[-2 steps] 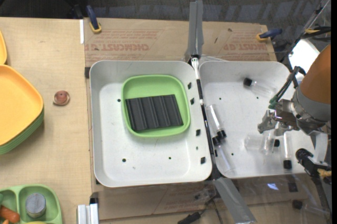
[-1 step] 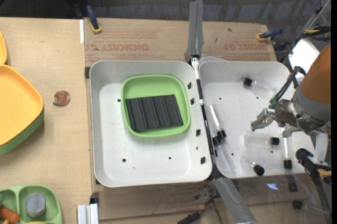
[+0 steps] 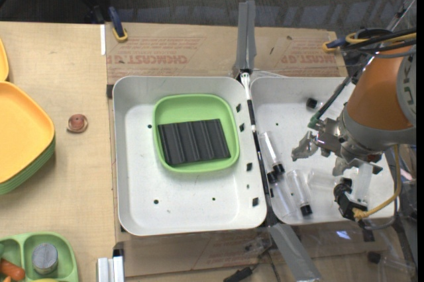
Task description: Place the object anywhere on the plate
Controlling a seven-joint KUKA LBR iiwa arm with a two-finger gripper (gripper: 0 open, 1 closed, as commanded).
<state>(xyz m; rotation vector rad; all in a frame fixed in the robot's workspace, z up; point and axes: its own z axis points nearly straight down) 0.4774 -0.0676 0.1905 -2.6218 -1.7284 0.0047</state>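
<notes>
A green square plate (image 3: 196, 106) sits in the left bin (image 3: 136, 161), toward its back. A dark grey ribbed slab (image 3: 195, 141) lies flat on the plate and covers most of its middle. My gripper (image 3: 311, 145) hangs over the right bin (image 3: 288, 92), well to the right of the plate and apart from the slab. Nothing shows in its grasp. The grey arm with its orange band (image 3: 377, 98) comes in from the right above it.
In the right bin lie clear plastic tubes (image 3: 268, 145) (image 3: 299, 187) with black caps (image 3: 275, 173) (image 3: 306, 210), and a small black piece (image 3: 311, 102) at the back. Yellow plates (image 3: 23, 135) and a small red disc (image 3: 77, 122) rest on the bench at left. A green compartment tray (image 3: 26, 259) sits at the bottom left.
</notes>
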